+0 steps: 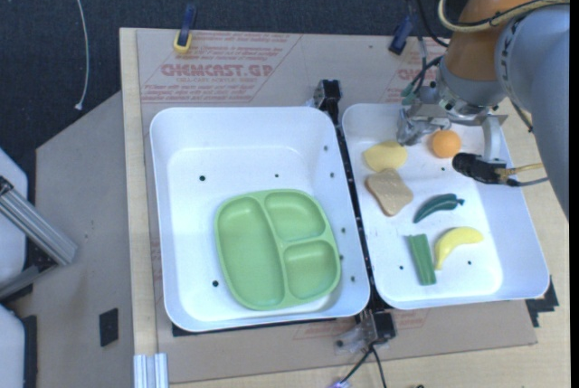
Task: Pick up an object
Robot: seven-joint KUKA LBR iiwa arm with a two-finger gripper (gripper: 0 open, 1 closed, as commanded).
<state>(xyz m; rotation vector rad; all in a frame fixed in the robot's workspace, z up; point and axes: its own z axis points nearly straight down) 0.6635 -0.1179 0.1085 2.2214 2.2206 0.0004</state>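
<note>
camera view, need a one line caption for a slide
Grey KUKA arm's gripper hovers at the right white bin near a pale yellow lump and small orange ball; left bin holds a green divided tray.

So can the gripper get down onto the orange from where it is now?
Probably yes. The gripper hangs over the right bin, just beside the orange. The orange lies apart from the yellow piece, nothing on top of it.

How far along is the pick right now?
Early. Done: the gripper is over the right bin, at its far end, above the yellow piece and beside the orange. In hand: nothing visibly between its fingers. Left: grasp and lift; the banana and bread slice lie untouched.
</note>
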